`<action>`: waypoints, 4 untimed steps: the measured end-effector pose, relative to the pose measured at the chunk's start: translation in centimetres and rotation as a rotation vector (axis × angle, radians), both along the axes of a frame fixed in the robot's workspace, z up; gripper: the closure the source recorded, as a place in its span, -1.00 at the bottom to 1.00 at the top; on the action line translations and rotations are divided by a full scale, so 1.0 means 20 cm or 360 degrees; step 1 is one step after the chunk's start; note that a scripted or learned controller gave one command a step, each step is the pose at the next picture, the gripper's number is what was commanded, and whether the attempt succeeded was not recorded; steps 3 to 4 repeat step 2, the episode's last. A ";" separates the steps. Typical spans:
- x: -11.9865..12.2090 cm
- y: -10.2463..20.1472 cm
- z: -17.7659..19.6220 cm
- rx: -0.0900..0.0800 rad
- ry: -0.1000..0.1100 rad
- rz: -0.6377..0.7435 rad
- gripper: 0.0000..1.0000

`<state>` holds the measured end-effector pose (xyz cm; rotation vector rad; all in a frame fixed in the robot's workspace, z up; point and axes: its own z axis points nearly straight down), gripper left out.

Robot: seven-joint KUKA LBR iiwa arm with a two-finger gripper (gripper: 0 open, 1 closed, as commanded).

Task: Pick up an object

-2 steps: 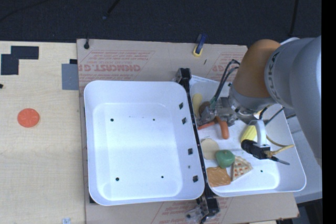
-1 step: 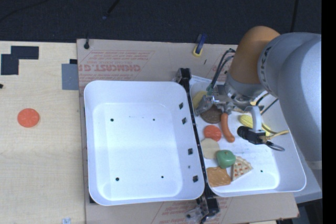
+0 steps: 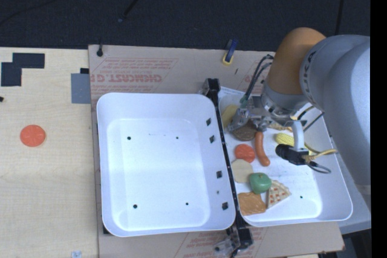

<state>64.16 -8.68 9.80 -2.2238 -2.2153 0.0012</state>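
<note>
Plywood bench bears two white bins; gripper state cannot be told.

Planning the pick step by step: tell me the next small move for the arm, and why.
Probably lower straight down a little. The gripper sits at the far end of the right bin, directly over a dark brown piece, with the red piece and orange sausage beside it; no item is visibly held.

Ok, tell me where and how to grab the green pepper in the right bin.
Grip the green pepper across its rounded body, coming straight down. It sits on top of the pile, touching the cracker and the pale slice, so a top approach likely avoids nudging them.
</note>
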 end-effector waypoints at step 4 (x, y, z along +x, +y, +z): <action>-0.25 0.37 0.48 0.0001 -0.0009 0.0012 1.00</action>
